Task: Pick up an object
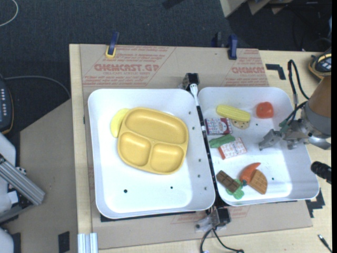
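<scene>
- The left bin (pixel 105 157) holds a yellow divided tray (pixel 152 140), which serves here as the landmark.
- The right bin (pixel 295 183) sits just right of the tray's bin, edges touching.
- The arm (pixel 322 109) enters far right of the tray; its gripper (pixel 274 139) hangs over the right bin, and whether its jaws are open or closed cannot be told.
- A corn cob (pixel 233 112) lies right of the tray, near the bin's back.
- A carrot (pixel 249 171) and a toast piece (pixel 258 182) lie right of and below the tray.
- A chocolate bar (pixel 228 181) lies beside them, closer to the tray.
- A red tomato (pixel 265 109) sits beyond the corn.
</scene>
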`<act>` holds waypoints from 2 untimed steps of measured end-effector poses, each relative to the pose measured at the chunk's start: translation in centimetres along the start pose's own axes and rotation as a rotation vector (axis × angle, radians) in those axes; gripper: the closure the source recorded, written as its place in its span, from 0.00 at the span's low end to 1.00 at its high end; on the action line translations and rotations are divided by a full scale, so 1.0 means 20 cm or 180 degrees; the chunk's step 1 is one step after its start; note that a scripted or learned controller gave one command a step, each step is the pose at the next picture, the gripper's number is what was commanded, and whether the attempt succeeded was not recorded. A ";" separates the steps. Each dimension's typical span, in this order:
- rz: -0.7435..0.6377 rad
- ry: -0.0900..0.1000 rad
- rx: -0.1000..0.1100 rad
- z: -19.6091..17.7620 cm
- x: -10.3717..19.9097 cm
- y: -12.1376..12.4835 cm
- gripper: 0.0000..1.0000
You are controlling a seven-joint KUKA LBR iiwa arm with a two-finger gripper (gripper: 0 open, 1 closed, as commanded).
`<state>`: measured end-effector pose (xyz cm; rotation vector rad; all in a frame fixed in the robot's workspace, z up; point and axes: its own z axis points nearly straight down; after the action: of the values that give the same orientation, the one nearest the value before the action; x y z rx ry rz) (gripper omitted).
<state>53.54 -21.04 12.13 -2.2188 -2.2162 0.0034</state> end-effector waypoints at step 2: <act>-0.0003 -0.0010 -0.0020 0.13 0.00 0.00 1.00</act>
<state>53.60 -21.03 9.54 -2.2226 -2.2220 -0.0002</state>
